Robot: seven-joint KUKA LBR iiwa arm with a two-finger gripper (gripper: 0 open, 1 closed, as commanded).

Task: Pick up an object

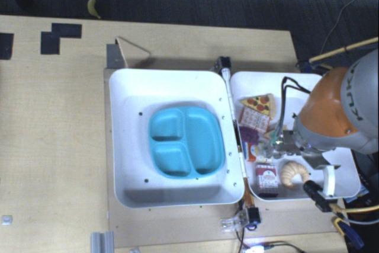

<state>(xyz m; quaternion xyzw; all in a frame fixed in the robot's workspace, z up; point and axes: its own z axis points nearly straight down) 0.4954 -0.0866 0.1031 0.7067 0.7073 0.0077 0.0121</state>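
Jaws (277, 142): opening cannot be told; low in right bin (349, 178), beside croissant (294, 173), near dividing rim.

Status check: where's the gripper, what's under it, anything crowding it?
Gripper down in right bin, among the items. Pizza slice toy, red packet and croissant close around it. Blue divided tray sits alone in left bin.

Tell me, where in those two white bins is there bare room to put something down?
The left bin has bare white floor all around the blue divided tray, widest toward its left wall and near edge. The right bin is crowded: pizza slice, red packet, croissant and the arm over them. Little floor shows there.
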